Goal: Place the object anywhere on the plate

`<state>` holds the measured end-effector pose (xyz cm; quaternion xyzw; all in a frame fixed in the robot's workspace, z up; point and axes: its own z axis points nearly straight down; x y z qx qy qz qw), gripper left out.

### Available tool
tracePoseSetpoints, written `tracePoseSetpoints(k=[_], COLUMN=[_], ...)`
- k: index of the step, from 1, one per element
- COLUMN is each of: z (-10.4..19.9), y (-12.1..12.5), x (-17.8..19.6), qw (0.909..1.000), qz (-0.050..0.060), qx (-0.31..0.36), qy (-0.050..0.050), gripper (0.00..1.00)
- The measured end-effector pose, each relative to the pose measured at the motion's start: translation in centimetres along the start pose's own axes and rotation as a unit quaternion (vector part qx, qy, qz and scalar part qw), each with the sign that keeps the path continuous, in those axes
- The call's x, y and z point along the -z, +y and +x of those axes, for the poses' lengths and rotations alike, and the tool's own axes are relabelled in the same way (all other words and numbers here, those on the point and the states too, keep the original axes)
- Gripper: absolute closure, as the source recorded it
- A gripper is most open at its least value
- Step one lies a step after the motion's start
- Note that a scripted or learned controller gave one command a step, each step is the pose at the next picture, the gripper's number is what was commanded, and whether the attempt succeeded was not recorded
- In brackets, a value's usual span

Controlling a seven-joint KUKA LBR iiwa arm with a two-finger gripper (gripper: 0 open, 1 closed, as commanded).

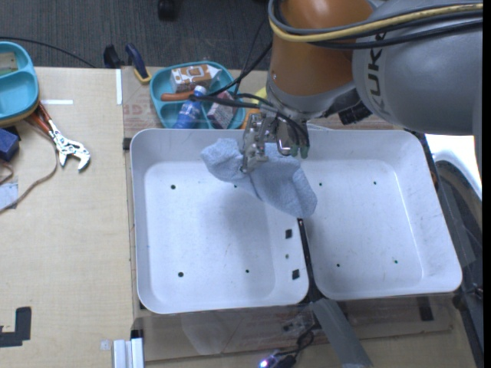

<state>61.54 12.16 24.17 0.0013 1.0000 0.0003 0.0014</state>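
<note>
A grey-blue cloth hangs over the seam between the two white bins, draped from upper left to lower right. Its soft shadow falls on the floor of the left bin, so it is off the bin floor. My gripper comes down from the orange wrist and is shut on the cloth's upper left part, with fabric bunched around the fingertips. A blue plate stands behind the left bin, beyond the gripper, and holds several small items.
The right bin lies under the arm. On the wooden bench to the left are a wrench and a teal divided tray. A cable runs from the wrist over the blue plate.
</note>
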Motion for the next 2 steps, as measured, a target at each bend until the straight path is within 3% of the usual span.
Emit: tracePoseSetpoints(k=[1,2], z=[0.84,0.81], y=[4.88,4.85], x=[-0.72,-0.68], qw=[1.0,1.0], qz=[0.0,0.0], qx=[0.0,-0.001], qy=[0.001,0.0], gripper=[1.0,0.0])
